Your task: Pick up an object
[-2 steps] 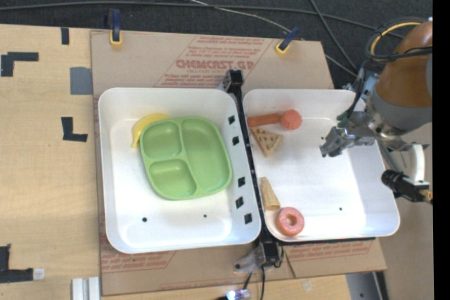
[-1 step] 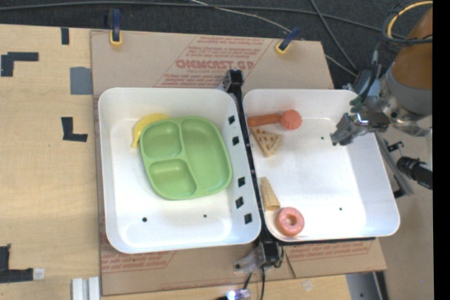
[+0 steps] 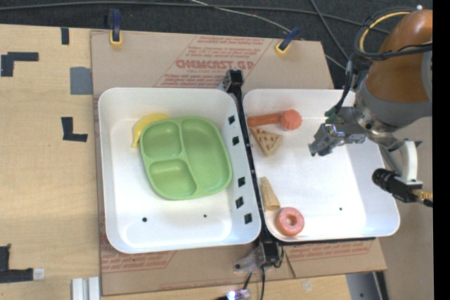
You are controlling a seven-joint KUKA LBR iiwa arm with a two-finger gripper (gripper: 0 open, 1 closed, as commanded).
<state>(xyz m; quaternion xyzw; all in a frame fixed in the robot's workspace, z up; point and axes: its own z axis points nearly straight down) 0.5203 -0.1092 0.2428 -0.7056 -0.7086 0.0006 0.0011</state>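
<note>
The right bin holds an orange carrot-like stick with a round end, a waffle-patterned wedge, a cone-shaped piece and a pink donut. My gripper hangs over the middle of the right bin, to the right of the wedge and the carrot stick, with nothing visibly between its fingers. The left bin contains a green divided plate with a yellow banana partly under its upper-left edge.
A black divider with clips runs between the two bins. Both bins sit on a cardboard sheet clamped at the back. Cables trail across the dark floor behind, and the arm's body fills the right side.
</note>
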